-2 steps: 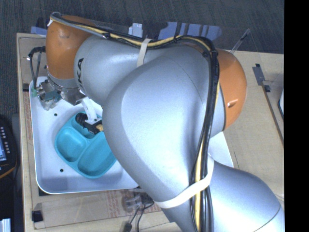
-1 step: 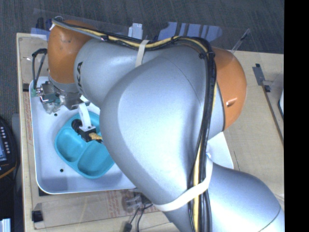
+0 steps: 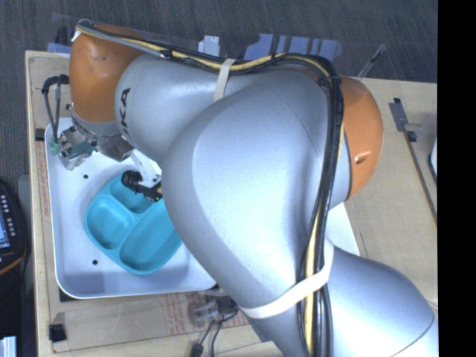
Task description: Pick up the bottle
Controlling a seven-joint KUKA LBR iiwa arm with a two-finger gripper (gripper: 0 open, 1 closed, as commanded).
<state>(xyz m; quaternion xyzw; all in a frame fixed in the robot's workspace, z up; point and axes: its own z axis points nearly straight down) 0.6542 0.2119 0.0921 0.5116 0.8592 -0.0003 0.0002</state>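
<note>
Hard to read at the gripper (image 3: 71,149): blurred and crowded under the orange band, so open or closed cannot be told. Pressed right against it, a small greenish shape (image 3: 62,152), too smeared to say whether the bottle. Hidden behind the grey arm (image 3: 245,184), everything to the gripper's right. Beneath all, a pale wooden bench (image 3: 401,125); beyond it, dark carpet (image 3: 223,6). Directly under the gripper, the far left corner of a white bin (image 3: 67,274). Below and right of the gripper, inside that bin, a blue two-compartment tray (image 3: 134,233), partly covered by the arm.
</note>
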